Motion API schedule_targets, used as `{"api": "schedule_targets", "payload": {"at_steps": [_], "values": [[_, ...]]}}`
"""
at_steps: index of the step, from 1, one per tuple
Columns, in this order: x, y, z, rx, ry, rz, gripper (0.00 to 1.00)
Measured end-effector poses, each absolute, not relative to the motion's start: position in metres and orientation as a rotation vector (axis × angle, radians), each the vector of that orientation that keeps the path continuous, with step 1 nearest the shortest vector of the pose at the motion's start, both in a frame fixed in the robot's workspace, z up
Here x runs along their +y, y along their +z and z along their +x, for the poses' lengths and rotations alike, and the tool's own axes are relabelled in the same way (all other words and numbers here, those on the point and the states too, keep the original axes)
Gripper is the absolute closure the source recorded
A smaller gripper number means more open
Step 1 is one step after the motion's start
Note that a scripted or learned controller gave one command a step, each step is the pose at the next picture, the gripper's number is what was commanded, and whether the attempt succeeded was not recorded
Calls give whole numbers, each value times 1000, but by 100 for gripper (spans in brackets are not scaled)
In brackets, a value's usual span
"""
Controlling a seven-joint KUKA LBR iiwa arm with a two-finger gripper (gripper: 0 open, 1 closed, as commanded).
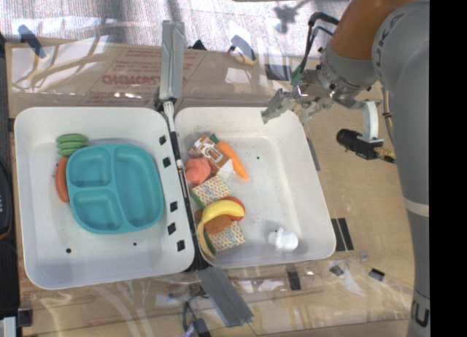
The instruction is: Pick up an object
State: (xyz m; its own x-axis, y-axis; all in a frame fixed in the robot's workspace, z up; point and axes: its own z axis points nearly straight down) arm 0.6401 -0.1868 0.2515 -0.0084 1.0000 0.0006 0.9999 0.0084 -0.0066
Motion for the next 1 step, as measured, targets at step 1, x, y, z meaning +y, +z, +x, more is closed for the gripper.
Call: {"api": "schedule_targets", "payload": {"at_steps": [1], "values": [[-186,258,642,-2233,12,-2198,100]]}}
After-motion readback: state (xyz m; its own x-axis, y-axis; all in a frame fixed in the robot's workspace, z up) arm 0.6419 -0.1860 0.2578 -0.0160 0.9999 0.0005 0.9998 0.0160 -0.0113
